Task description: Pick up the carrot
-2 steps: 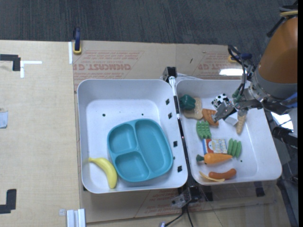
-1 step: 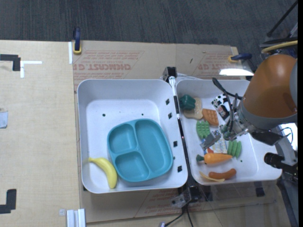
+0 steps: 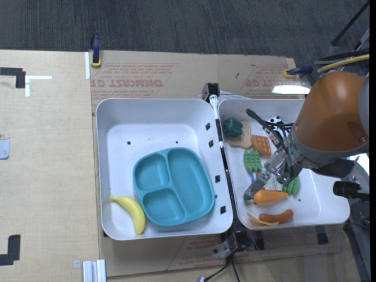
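The carrot (image 3: 272,197), orange and tapered, lies flat in the right bin (image 3: 329,213) near its front, pointing left to right. My gripper (image 3: 262,185) hangs low just above the carrot's left end, coming down from the grey arm with the orange band at the right. The tip of the gripper overlaps the carrot's left end in this view. I cannot tell whether it touches the carrot.
Around the carrot lie a brown sausage (image 3: 276,217), a green leafy piece (image 3: 252,160), another green piece (image 3: 292,186), an orange waffle-like piece (image 3: 261,145) and a teal item (image 3: 232,126). The left bin (image 3: 111,157) holds a teal divided plate (image 3: 173,185) and a banana (image 3: 133,212).
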`<state>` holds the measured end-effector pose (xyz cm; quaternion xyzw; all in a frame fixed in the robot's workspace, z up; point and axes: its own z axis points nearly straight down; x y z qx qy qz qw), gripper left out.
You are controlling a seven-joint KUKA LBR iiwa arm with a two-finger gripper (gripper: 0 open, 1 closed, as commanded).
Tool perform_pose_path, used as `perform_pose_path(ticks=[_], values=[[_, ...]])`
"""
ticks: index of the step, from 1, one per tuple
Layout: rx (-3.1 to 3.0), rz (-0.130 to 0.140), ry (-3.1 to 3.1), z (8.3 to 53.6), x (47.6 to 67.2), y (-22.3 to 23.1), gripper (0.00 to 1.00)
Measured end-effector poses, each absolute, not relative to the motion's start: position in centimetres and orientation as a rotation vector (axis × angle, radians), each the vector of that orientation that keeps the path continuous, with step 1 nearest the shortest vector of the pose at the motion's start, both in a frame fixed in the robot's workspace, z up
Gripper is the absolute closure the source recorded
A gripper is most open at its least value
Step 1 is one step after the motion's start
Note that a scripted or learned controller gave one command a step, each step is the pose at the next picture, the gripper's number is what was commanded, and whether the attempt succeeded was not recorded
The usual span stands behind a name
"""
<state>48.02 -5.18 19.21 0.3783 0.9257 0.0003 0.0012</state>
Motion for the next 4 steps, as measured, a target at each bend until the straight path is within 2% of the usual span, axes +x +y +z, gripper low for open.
perform_pose_path(ticks=[1,2,3,4], values=[[1.153,0.002,2.917,10.7,48.0,-9.9,0.0],[1.63,0.017,2.671,9.8,48.4,-10.5,0.0],[1.636,0.015,2.654,10.8,48.6,-10.9,1.0],[1.318,0.0,2.848,19.2,52.0,-2.8,1.0]])
